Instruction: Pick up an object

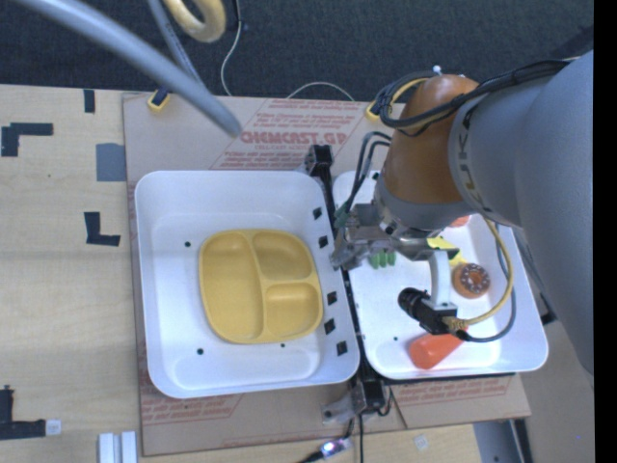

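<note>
My gripper (pixel 364 249) hangs low over the left part of the right bin (pixel 525 350), close to the divide between the two bins. A small green object (pixel 384 257) shows right at the gripper's lower edge; whether it is gripped I cannot make out. A brown sprinkled doughnut (pixel 472 280) lies to the gripper's right. An orange-red object (pixel 434 352) rests near the bin's front edge. A bit of yellow (pixel 444 244) and a bit of red (pixel 462 222) peek out from under the arm.
The left bin (pixel 159 258) holds a yellow divided plate (pixel 258 285) in its middle. The bulky grey arm with its orange band (pixel 429 152) covers the back of the right bin. A grey hose crosses the top left.
</note>
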You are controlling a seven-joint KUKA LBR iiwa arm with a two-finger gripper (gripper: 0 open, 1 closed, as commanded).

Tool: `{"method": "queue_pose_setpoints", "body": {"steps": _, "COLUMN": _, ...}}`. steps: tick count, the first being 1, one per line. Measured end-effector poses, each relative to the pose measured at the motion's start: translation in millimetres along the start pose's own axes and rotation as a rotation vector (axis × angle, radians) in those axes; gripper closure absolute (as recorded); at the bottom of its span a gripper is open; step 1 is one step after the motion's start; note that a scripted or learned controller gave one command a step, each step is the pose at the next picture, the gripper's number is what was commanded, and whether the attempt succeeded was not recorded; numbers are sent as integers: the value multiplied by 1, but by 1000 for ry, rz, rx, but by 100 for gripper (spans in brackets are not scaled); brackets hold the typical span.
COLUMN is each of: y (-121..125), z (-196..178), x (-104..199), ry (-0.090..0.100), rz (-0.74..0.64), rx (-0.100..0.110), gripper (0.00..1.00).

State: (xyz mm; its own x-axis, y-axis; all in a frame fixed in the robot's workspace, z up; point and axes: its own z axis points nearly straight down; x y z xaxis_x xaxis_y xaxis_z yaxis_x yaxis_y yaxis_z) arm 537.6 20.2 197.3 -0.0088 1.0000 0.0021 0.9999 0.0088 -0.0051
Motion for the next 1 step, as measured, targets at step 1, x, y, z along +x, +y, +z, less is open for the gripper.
{"method": "queue_pose_setpoints", "body": {"steps": 1, "y": 9, "z": -7, "x": 58, "ry": -1, "rz": 0, "rx": 0, "gripper": 100}}
